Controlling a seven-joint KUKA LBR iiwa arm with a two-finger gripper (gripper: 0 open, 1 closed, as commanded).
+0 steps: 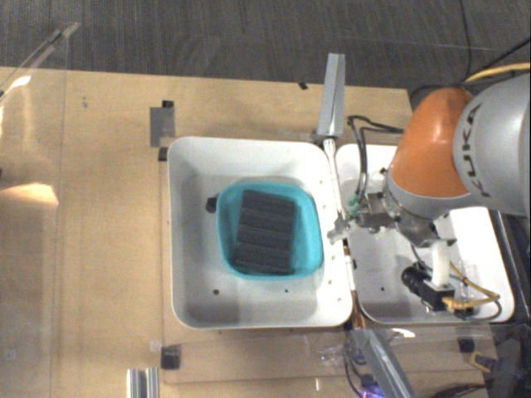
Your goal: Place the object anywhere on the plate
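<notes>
A teal square plate lies in the middle of the left white bin. A dark grey ribbed block rests flat on the plate, filling most of its middle. My gripper hangs below the orange wrist band over the left side of the right bin, close to the wall between the two bins. It is to the right of the plate and apart from the block, and I see nothing held in it.
A small dark bit sits against the plate's left rim. A grey metal bar stands behind the bins at the divider. The grey and orange arm covers much of the right bin.
</notes>
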